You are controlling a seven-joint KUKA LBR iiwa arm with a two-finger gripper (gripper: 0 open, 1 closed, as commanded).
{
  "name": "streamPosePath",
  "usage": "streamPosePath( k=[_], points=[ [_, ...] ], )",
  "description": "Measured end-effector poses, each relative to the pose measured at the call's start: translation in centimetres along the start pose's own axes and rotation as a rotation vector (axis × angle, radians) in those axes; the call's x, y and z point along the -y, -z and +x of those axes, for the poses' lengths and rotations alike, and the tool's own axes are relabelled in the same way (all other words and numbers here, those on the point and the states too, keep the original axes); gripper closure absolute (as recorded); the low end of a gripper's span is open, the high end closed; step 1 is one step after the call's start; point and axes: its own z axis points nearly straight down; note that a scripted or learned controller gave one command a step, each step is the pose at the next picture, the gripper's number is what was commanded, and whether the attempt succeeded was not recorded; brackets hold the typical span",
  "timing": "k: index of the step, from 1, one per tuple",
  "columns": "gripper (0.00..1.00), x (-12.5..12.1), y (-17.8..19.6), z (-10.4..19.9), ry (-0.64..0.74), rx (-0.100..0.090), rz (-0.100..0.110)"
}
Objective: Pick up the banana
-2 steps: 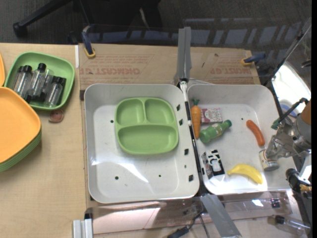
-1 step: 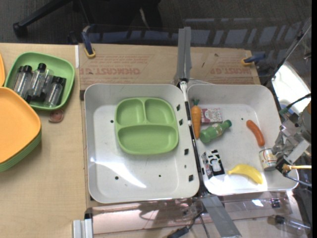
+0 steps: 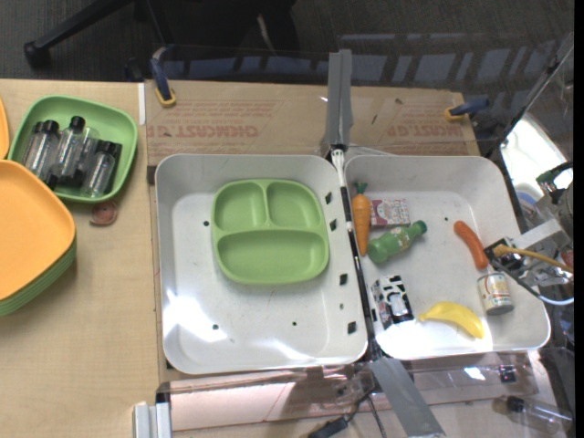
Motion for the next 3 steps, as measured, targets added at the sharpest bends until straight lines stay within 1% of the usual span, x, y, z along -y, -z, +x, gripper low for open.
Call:
streamPosePath(
  k=[1,2,3],
  points=[
    [1.00,-3.2,1.1,-1.0,0.071,0.002,0.001],
    [1.00,-2.3,-0.9,-0.7,-0.080,0.002,0.002],
    [1.00,-4.5,-9.8,3.4,-0.008,0.000,0.002]
  ],
)
